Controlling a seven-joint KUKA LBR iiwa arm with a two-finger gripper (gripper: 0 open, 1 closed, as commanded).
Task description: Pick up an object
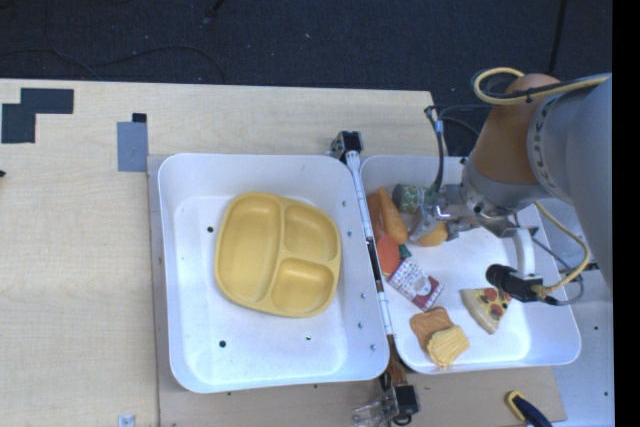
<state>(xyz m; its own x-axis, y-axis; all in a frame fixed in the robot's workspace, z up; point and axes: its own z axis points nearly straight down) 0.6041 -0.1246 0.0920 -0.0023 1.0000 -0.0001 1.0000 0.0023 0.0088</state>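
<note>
Yellow divided plate (277,253) in white bin (190,355); orange carrot (387,215), red-spotted pizza slice (487,307)

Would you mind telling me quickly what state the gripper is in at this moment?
Gripper: low in the right bin among the toy food; open or closed cannot be told.

Dark carpet floor (300,5), pale wooden bench (70,245)

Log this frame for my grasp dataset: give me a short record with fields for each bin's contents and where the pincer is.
left bin: one yellow divided plate
right bin: carrot, small packet, pizza slice, two biscuits, other small food toys near the arm
arm: reaches in over the right bin
pincer: low over the food toys at the bin's far left end
</note>
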